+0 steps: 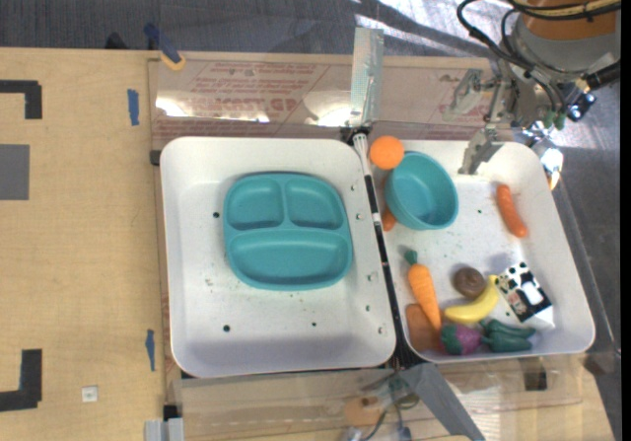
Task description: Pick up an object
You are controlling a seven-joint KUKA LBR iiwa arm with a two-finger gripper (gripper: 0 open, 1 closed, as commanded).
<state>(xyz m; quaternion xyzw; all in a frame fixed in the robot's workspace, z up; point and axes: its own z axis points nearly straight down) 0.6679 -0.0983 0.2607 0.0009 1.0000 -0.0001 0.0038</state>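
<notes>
white plastic bins are seen in the camera view. the gripper [483,138] is held above the right bin's [570,281] far edge, fingers apart, nothing between them. a teal bowl [423,191], orange ball [387,152], carrot [424,295] and banana [474,306] lie inside. a teal divided plate [287,230] occupies the left bin [187,261].

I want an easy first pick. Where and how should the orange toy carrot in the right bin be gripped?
Grip the long orange toy carrot across its middle, coming straight down from above. It lies flat and slanted, green top toward the teal plastic bowl. Its lower end nears the yellow toy banana, so stay higher up.
</notes>
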